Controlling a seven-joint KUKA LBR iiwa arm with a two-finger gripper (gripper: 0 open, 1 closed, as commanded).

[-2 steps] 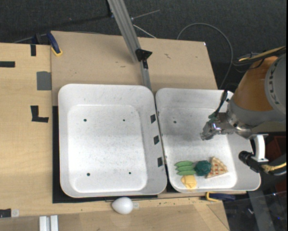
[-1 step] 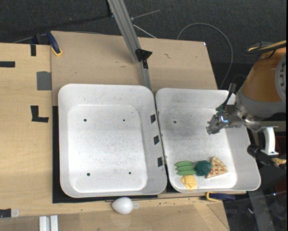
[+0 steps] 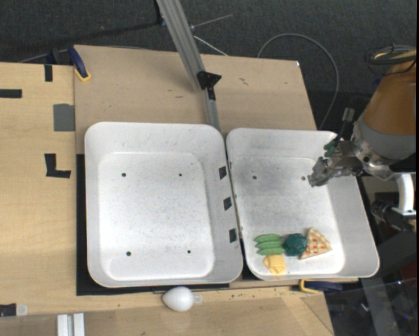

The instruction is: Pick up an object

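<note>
- Arm (image 3: 392, 110) enters from the right edge of the camera view; orange band visible on the upper segment, grey wrist housing below it.
- Wrist is angled downward and to the left, placing the gripper (image 3: 320, 173) over the upper right part of the right bin (image 3: 279, 145).
- Gripper sits above the bin floor near the bin's right wall; nothing is seen between its tips. Whether it is spread or closed cannot be told at this resolution.
- Objects lie clustered in the near right corner of the right bin, well apart from the gripper.
- Green pea pod (image 3: 269, 242): lies flat at the left of the cluster.
- Dark teal lumpy piece (image 3: 294, 243): just beside the pod, touching or nearly touching it on its right.
- Pizza slice toy (image 3: 315, 244): at the right end of the cluster, pointed tip toward the bin's far side, against the teal piece.
- Yellow piece (image 3: 275, 262): just below the pod, closest to the bin's near rim.
- Left bin (image 3: 153, 135): white, shallow, speckled floor, sits flush beside the right bin.
- White egg-shaped object (image 3: 178, 299): rests on the bench outside the bins, just beyond the left bin's near rim.
- Grey metal pole (image 3: 185, 37): runs diagonally from the top of the view down to the seam between the bins.
</note>
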